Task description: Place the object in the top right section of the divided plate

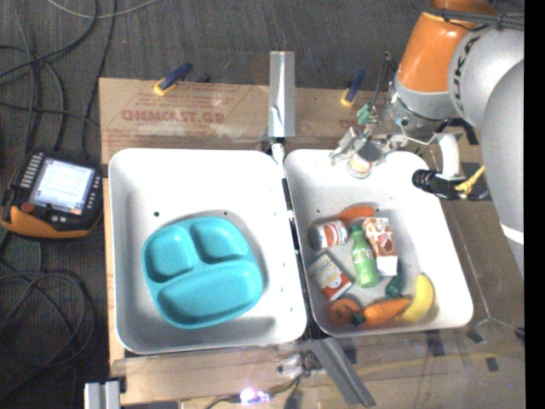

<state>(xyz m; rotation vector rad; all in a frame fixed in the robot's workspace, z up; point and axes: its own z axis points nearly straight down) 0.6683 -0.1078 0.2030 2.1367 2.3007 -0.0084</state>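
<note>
A teal divided plate (203, 271) lies in the left white bin (128, 228); its top right section (224, 239) holds nothing. My gripper (361, 149) hangs over the far edge of the right bin (451, 254), with its fingers (342, 152) spread open. A small pale round thing (359, 168) shows just below it, and I cannot tell whether it is gripped. The bin's objects lie nearer the front: a can (328, 233), a green bottle (364, 259), a red and white carton (380, 235), a banana (419, 299) and a carrot (383, 312).
A metal divider (282, 100) stands at the back between the bins. A handheld pendant (55, 190) rests left of the bench. Blue and yellow clamps (173, 77) hold the cardboard at the back. The arm's orange band (434, 45) rises at the upper right.
</note>
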